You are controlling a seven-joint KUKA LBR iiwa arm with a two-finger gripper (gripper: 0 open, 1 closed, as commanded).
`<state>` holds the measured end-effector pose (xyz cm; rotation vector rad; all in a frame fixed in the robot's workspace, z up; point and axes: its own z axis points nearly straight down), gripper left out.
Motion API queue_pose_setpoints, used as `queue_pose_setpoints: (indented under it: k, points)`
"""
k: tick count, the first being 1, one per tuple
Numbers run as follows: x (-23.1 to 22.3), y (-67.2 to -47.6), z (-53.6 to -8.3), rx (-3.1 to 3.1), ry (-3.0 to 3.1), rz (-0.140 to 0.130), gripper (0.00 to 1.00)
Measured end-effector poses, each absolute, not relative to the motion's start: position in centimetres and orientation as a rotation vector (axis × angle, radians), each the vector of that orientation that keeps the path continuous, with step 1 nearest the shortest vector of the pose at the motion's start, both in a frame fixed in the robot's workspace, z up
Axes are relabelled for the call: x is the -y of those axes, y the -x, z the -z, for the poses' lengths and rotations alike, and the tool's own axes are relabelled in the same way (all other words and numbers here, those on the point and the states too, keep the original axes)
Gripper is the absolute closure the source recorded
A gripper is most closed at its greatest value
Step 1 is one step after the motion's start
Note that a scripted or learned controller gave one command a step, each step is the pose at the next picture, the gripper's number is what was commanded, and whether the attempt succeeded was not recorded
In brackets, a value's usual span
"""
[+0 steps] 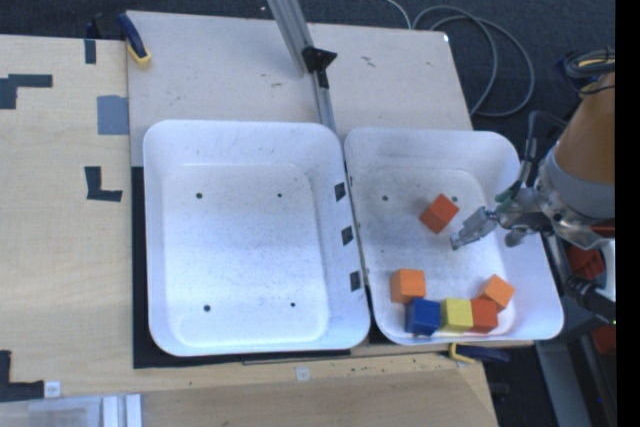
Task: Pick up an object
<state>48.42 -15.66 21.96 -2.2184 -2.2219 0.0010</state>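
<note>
No object is lifted yet. The hand [468, 233] sits low in the right bin [400, 155], just beside the lone orange cube [438, 213]; its opening cannot be determined. Grasp and lift remain.

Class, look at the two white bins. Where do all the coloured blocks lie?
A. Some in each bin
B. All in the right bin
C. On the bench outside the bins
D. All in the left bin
B: the orange block, the blue block and the yellow block all sit inside the right bin.
</note>
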Motion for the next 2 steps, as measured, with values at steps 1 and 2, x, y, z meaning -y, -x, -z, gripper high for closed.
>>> queue_pose_setpoints:
  k: [1, 2]
  points:
    - [13.8, -52.6, -8.9, 2.221, 2.215, -0.006, 0.00]
    - [14.0, -56.5, -17.6, 2.230, 2.223, 0.007, 0.00]
